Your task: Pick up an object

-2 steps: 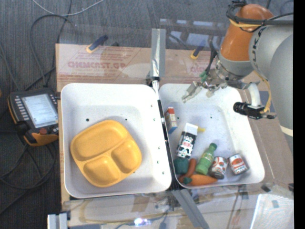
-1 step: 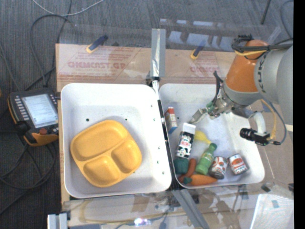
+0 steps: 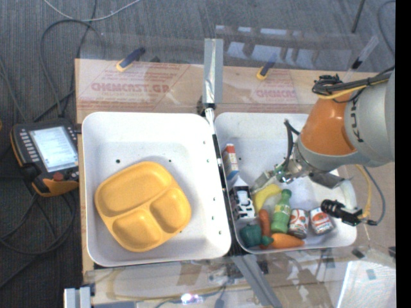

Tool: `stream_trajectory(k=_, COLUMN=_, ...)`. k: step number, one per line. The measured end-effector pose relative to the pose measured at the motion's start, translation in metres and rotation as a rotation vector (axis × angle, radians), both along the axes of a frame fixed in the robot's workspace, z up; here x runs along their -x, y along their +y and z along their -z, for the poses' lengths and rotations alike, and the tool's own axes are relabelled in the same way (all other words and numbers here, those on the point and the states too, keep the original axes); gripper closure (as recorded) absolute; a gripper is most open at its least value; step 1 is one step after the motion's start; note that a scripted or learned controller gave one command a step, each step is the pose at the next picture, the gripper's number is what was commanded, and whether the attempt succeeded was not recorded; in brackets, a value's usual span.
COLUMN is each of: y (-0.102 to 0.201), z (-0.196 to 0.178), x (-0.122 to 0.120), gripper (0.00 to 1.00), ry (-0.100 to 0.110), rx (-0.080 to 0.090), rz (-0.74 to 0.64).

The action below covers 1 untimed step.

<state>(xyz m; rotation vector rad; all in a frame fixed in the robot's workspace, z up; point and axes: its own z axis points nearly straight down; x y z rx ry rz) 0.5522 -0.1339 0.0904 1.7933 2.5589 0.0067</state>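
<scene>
The arm leans in from the right over the right bin (image 3: pixel 225 128), its orange band above the clutter, and the gripper (image 3: pixel 287 170) hangs low near the middle of that bin. From where I stand I cannot tell how the jaws are set; the wrist hides them, and nothing is visibly pinched between them.

Just under and to the left of the gripper lies the banana (image 3: pixel 266 194), the likeliest target to my eye. It rests among a crowded heap: a green bottle (image 3: pixel 281 213) touching its lower right end, a carrot (image 3: pixel 287 240) below that, a small black-and-white carton (image 3: pixel 241 204) beside its left end, and two little cans (image 3: pixel 311 222) off to the right. The left bin (image 3: pixel 90 130) holds a yellow divided tray (image 3: pixel 142 205).

The banana's long axis runs on a slant, from lower left up toward the upper right, with the upper tip pointing at the gripper. To do this well, I reckon the jaws should straddle the fruit across that slant, near its middle, descending straight so the bottle is not nudged, and close gently before lifting clear of the neighbours
</scene>
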Motion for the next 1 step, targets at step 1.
stream_trajectory(k=1, y=0.0113, z=-0.065, x=-0.0018, gripper=0.0, ry=0.018, rx=-0.007, rz=-0.13)
